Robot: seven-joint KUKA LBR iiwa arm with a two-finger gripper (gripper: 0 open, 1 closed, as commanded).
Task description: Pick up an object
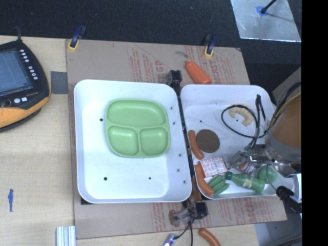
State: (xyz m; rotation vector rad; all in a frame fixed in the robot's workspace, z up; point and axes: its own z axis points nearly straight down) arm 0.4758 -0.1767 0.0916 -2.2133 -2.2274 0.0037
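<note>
Arm's orange band (292, 122) sits closest to the lens, tool (249, 160) low in the right bin (215, 94), can't tell its grip. Right under it: green bottle (248, 181). Left of it, brown disc (207, 140), sausages (195, 145). Further left, left bin (87, 137) with green divided plate (137, 127).

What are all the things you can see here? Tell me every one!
Bins: two, white, side by side on the bench.
Divided plate: one, green, in the left bin.
Brown disc: one, right bin.
Sausages: two, orange-red, right bin's left edge.
Green items: several, right bin's front.
Red-and-white packet: one, right bin.
Carrot-like piece: one, orange, behind the bins.
Clamps: two, blue and yellow, far edge.
Control pad: one, orange and black, left.
Gripper: one, metal, over the right bin.
</note>
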